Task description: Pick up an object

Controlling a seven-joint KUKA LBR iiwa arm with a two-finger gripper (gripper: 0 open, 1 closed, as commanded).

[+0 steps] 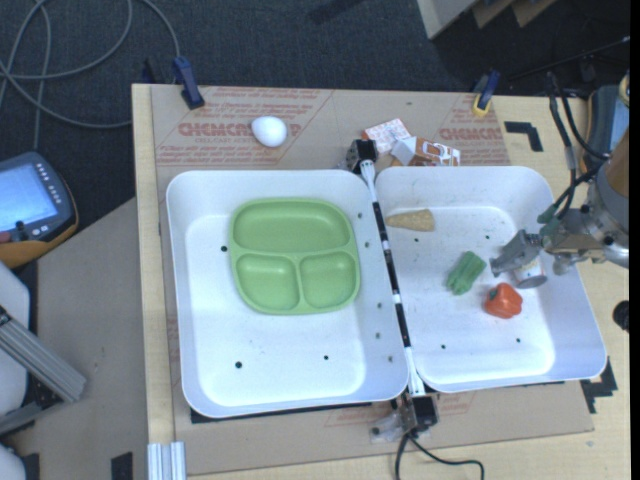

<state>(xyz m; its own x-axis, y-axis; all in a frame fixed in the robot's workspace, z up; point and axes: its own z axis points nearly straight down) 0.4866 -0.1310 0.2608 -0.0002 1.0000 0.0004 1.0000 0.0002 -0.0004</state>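
Bench (150,268): you see a tan board under both bins, with blue clamps at its far corners.
Left bin (200,368): well to the gripper's left, it carries a green divided tray.
Right bin (480,353): your gripper hangs over its right half, above the bin floor.
Arm (610,168): it comes in from the right edge, cables trailing down to the wrist.
Green divided tray (295,253): three compartments, lying flat, far left of the gripper.
Gripper (527,263): you can see two grey fingers spread apart and pointing left, with nothing between them; it grips nothing.
Green toy vegetable (465,272): lying just left of the fingertips, apart from them.
Red toy pepper (503,300): just below and nearer than the lower finger, very close; contact cannot be judged.
Tan wedge (411,220): up and left of the gripper, near the bins' shared wall.
White egg (268,130): on the bench beyond the left bin, far from the gripper.
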